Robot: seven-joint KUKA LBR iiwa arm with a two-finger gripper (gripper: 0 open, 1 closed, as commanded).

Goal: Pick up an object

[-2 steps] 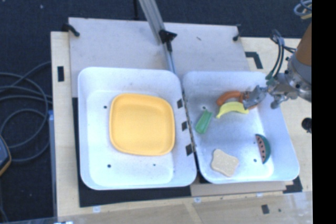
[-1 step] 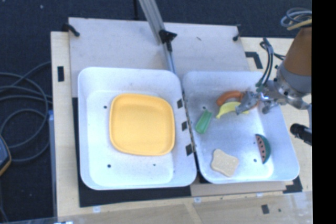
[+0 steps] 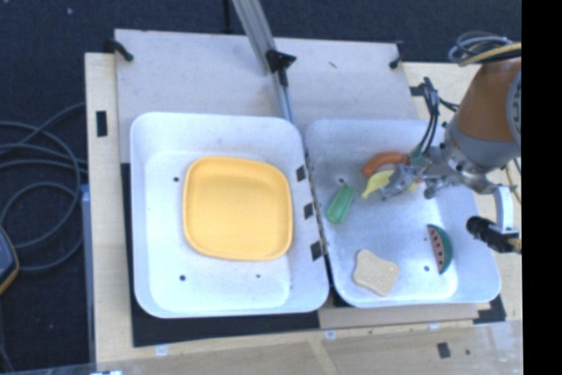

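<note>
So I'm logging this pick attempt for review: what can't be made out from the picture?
- Pincer, camera view: too small and blurred to tell whether its fingers are open or shut, or hold anything.
- Yellow piece and orange piece: the pincer covers their right ends, so contact is unclear.
- Arm: cut off by the right edge.
- Watermelon slice: too small for detail.

No readable text, no labels, no numbers — bins, objects, bench all unmarked
</note>
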